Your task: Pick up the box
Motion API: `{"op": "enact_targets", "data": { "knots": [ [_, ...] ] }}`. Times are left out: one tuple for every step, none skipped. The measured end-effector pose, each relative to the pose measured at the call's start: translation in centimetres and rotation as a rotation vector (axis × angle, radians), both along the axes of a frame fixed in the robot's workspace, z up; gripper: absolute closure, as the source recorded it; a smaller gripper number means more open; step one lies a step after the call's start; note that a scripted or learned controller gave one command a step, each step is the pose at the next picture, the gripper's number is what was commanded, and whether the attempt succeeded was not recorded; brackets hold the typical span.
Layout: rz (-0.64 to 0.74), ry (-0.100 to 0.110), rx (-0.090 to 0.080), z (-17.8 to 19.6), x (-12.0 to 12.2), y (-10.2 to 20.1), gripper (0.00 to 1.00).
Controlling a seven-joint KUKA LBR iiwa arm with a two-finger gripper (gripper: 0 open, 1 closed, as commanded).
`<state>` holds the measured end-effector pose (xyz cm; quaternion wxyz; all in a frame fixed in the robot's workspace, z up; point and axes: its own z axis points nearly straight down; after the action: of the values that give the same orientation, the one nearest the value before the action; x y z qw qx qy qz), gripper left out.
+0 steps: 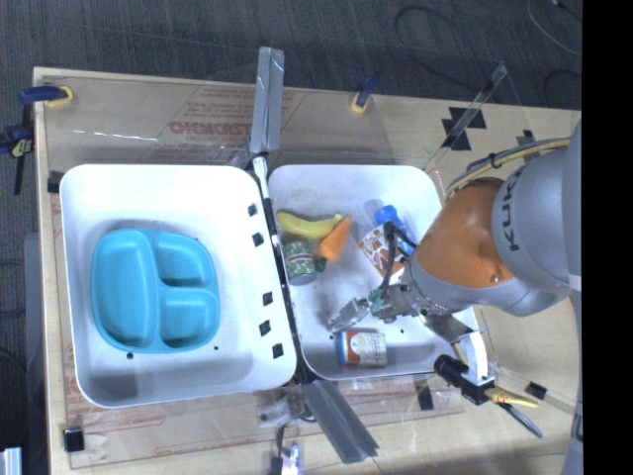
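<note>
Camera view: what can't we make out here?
- Gripper: open or shut is too small and blurred to tell.
- Right bin: its right side is covered by the arm.
- Box: the items are too small to tell which one it is.

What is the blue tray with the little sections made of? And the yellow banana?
The light blue sectioned tray looks like smooth moulded plastic: one even colour, rounded edges and a soft shine. The yellow banana could be real or a plastic toy; its skin looks smooth and evenly coloured, but the picture is too small to tell.
</note>
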<state>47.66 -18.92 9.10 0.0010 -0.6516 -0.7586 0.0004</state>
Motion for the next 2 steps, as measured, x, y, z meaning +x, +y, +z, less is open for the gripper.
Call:
{"op": "enact_targets", "data": {
  "knots": [
    [-0.097, 0.001, -0.001, 0.04, 8.12, 3.06, 0.00],
    [-0.093, 0.002, -0.001, 1.00, 8.13, 3.10, 1.00]
  ]
}}
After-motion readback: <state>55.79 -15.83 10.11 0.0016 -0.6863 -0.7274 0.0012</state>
